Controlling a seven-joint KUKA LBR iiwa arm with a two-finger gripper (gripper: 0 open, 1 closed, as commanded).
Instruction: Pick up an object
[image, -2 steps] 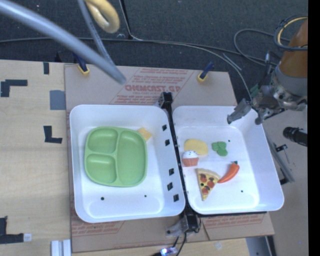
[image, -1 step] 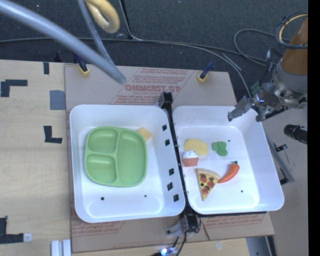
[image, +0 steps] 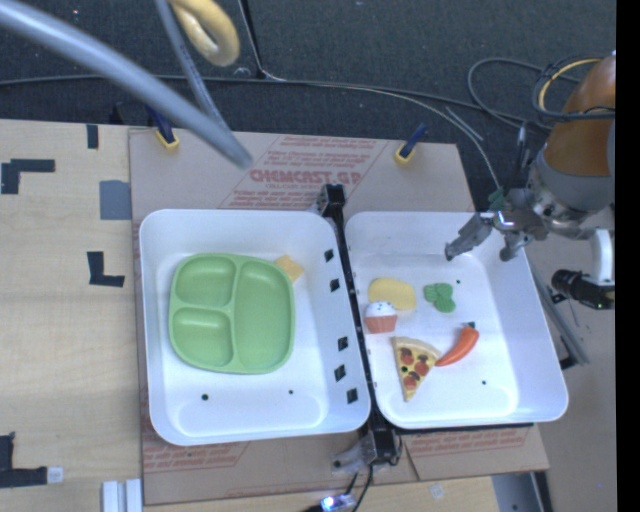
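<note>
Nearest us, the pizza slice (image: 411, 364) lies toward the right bin's (image: 520, 330) front edge. We see the arm reach in over its far right corner, gripper (image: 489, 238) spread wide (nothing between the fingers).

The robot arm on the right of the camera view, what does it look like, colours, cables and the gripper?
The arm is a rounded grey body with a broad orange band above the wrist. Thin cables, one yellowish, loop beside the orange part. Below it sits a metallic grey wrist block, and the gripper has two slim dark grey fingers over the right bin.
</note>
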